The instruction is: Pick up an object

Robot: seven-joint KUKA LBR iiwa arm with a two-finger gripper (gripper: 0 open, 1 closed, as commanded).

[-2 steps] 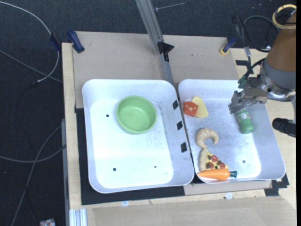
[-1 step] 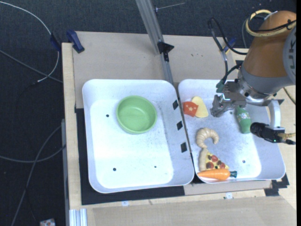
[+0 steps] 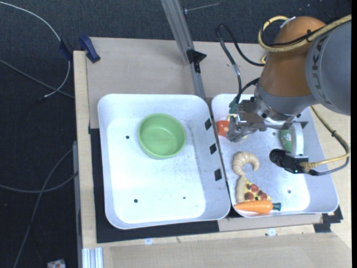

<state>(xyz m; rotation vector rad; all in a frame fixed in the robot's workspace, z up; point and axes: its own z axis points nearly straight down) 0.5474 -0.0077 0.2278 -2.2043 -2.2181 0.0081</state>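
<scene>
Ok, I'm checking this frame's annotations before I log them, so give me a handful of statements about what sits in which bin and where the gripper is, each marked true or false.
1. The green bowl sits in the left bin. True.
2. The carrot lies at the far edge of the right bin. False: it lies along the near edge, just below the pizza slice.
3. The gripper is over the left bin. False: it is over the right bin, near its far left corner.
4. The croissant lies in the right bin, above the pizza slice in the camera view. True.
5. A red-orange object lies beside the gripper. True.
</scene>
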